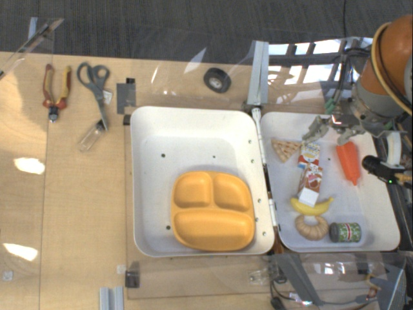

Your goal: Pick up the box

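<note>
Box: red-and-white carton box [310, 173] lying flat mid right white bin [381, 228], touching yellow banana [312, 205].
Pincer: pincer [330, 129] near bin's far edge, fingers spread, grasping nothing.

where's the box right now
The box lies in the right bin, near its middle, between the cracker and the carrot, just above the banana.

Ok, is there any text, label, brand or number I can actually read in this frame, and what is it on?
None can be read.
box: red and white print, too blurred to read.
can: dark label, too small to read.
</note>
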Controlling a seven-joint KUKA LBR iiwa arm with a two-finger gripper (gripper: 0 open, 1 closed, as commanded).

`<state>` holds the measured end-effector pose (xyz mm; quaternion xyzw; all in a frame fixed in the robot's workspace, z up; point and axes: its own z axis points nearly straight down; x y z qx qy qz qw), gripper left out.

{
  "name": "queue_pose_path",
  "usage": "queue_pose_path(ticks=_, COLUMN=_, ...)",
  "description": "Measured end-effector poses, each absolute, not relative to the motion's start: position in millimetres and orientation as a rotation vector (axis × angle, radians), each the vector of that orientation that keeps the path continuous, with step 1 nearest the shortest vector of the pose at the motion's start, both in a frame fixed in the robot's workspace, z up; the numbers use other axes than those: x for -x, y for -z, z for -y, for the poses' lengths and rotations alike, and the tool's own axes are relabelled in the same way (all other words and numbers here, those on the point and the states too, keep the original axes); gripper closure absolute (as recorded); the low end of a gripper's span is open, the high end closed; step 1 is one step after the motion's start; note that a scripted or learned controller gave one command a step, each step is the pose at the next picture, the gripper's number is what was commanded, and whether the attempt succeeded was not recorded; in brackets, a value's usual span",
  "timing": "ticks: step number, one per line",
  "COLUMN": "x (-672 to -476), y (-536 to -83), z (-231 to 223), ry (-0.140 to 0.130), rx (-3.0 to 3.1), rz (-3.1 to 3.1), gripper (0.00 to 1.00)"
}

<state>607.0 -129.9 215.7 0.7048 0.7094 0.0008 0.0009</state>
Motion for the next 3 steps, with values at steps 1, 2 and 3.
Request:
queue_pose_path(ticks=1, x=-662.2, y=-96.2, z=177.1, ry=-0.018, rx=-2.147, rz=-2.263, gripper=0.0)
queue_pose_path(ticks=2, x=-643.4, y=-96.9, z=158.1, ry=-0.021, rx=-2.143, rz=-2.265, gripper=0.0)
queue_pose_path(ticks=3, x=-646.4, y=-110.1, z=155.4, ry=-0.032, rx=-2.137, rz=-2.265, gripper=1.0)
